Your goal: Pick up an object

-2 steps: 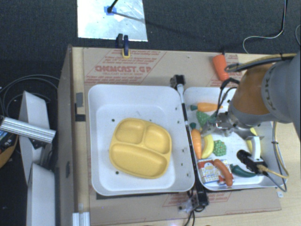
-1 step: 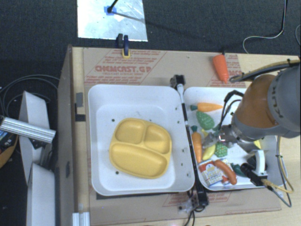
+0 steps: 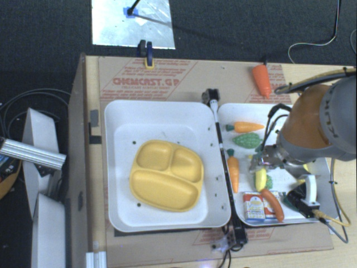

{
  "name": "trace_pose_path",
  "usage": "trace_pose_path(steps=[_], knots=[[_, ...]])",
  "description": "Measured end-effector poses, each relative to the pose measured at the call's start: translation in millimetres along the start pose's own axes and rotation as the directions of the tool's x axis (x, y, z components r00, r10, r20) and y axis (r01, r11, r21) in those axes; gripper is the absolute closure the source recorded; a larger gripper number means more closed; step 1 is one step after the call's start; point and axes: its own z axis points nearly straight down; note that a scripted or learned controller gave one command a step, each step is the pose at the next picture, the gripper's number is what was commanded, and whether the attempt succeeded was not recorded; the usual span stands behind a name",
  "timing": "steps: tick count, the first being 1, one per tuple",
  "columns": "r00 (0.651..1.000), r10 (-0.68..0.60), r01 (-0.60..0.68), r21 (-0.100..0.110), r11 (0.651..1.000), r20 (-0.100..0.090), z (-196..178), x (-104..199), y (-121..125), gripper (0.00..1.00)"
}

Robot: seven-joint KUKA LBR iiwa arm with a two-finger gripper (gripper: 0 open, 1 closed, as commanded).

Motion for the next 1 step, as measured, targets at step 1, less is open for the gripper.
trace_pose_path(steps=[1], knots=[[1.0, -0.003, 0.003, 0.003, 1.0, -0.002, -89.1, 68.1, 27.3, 1.0]])
